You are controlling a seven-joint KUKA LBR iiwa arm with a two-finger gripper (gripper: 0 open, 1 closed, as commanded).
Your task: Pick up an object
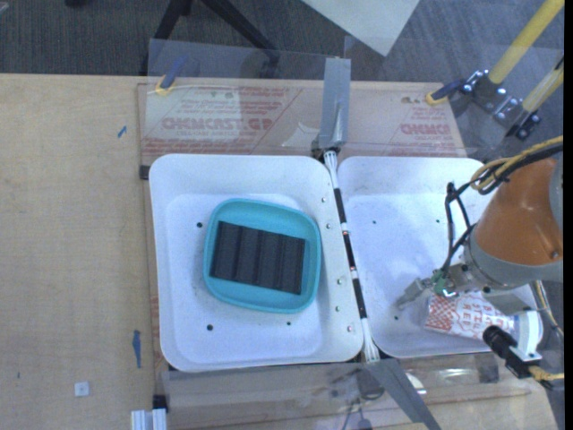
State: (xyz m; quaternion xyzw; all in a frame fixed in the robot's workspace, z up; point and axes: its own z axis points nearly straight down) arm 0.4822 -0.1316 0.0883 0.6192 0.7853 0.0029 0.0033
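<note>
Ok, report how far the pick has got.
Done: the arm has reached into the right bin, and the gripper sits low beside the red-and-white patterned packet. In hand: nothing that I can confirm; the packet lies on the bin floor, and the fingers are too blurred to judge. Left: grasping and lifting. The teal tray sits in the left bin.

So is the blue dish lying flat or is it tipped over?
Flat. The teal dish sits right side up on the floor of the left bin, its whole rim showing and the dark ribbed block resting inside it.
</note>
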